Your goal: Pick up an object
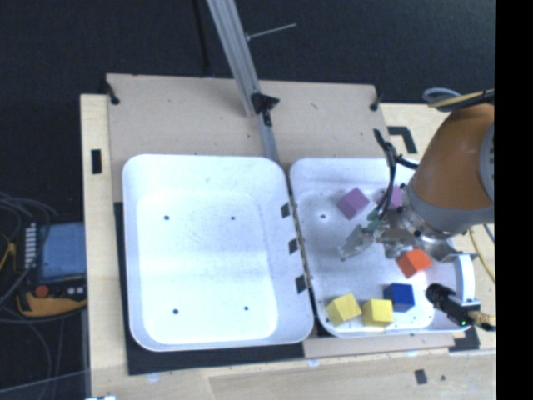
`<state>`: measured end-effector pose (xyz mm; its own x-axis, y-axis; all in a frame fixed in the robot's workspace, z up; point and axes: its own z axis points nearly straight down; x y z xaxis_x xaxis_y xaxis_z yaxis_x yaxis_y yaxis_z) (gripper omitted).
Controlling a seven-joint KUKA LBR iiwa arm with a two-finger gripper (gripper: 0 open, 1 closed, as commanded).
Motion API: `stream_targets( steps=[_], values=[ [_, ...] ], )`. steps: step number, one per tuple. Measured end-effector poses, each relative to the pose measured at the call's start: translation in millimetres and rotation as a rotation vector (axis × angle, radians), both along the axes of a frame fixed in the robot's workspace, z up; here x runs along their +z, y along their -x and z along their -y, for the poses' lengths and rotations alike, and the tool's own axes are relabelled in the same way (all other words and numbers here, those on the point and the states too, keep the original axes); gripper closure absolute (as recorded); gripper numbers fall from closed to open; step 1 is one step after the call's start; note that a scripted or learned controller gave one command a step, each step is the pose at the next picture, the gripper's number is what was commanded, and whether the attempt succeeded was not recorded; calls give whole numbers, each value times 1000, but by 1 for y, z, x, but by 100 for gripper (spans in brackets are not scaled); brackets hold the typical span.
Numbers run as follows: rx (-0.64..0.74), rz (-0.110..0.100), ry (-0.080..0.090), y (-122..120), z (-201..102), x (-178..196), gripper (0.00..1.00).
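The right bin [310,192] holds several small blocks. A purple block [354,201] lies near its far middle, and a second purplish piece [396,195] peeks out beside the arm. An orange block [414,262] sits just under the wrist. At the near edge are a blue block [400,296] and two yellow blocks [343,308] [379,311]. My gripper [360,240] hangs low over the middle of the right bin, below the purple block and left of the orange one. Nothing visibly sits in it.
The left bin [137,223] lies beside the right one, with clips along the shared rim. A slanted metal pole [237,48] rises behind the bins. The grey and orange arm [454,173] covers the right bin's far right part.
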<state>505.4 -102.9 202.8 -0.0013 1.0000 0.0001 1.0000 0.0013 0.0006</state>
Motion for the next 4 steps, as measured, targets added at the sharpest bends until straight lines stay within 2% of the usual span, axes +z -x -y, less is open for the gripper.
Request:
stream_targets(
  steps=[1, 2, 3, 4],
  values=[
    [-3, 1, 1, 0, 0, 0, 0],
    [-1, -6, -1, 5, -7, -59, 0],
    [-3, 2, 2, 4, -5, -107, 0],
    [-8, 6, 1, 2, -4, -94, 100]
  ],
)
